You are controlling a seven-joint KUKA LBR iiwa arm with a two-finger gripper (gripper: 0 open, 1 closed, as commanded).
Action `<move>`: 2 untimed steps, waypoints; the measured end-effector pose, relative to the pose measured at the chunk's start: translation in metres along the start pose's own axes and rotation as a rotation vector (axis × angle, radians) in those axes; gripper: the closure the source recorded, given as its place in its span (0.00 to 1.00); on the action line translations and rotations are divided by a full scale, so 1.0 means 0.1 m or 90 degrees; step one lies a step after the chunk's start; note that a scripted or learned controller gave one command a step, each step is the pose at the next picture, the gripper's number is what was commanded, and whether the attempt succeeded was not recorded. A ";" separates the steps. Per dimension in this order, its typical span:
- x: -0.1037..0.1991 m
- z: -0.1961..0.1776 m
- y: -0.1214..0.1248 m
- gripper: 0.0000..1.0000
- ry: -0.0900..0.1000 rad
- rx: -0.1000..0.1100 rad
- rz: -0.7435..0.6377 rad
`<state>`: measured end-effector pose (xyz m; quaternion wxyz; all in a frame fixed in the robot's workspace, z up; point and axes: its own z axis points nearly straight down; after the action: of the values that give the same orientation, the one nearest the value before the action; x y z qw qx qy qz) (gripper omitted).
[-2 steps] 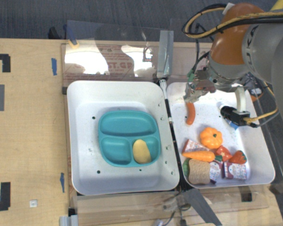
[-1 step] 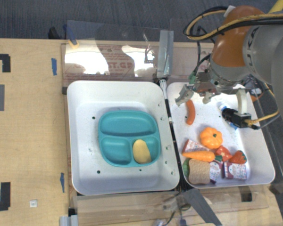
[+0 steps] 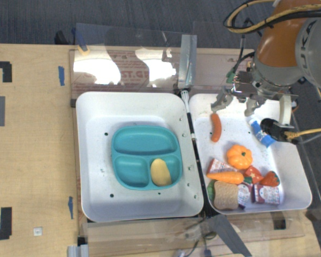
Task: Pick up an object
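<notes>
My gripper [image 3: 235, 105] hangs open over the far end of the right bin [image 3: 302, 189], its two fingers spread wide with nothing between them. Just below its left finger lies a red sausage [image 3: 215, 127]. A small orange pumpkin [image 3: 239, 157] sits mid-bin, with a carrot [image 3: 224, 177] in front of it. A blue and white bottle [image 3: 261, 134] lies below the right finger. Near the front are a strawberry [image 3: 270, 179], a brown roll [image 3: 226, 195] and white packets [image 3: 260, 194].
The left bin [image 3: 91, 143] holds a teal divided plate [image 3: 144, 143] with a yellow potato [image 3: 160, 172] in its front right compartment. A clear panel and a metal post [image 3: 186, 63] stand behind the bins. Cables loop above the arm's orange band [image 3: 281, 44].
</notes>
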<state>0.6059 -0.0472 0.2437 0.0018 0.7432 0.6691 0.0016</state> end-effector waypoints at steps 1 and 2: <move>-0.46 1.12 0.13 0.00 0.000 0.010 -0.103; -0.42 1.56 0.30 0.00 0.000 0.001 -0.174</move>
<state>0.6316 -0.0925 0.0873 0.0015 0.6452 0.7640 0.0012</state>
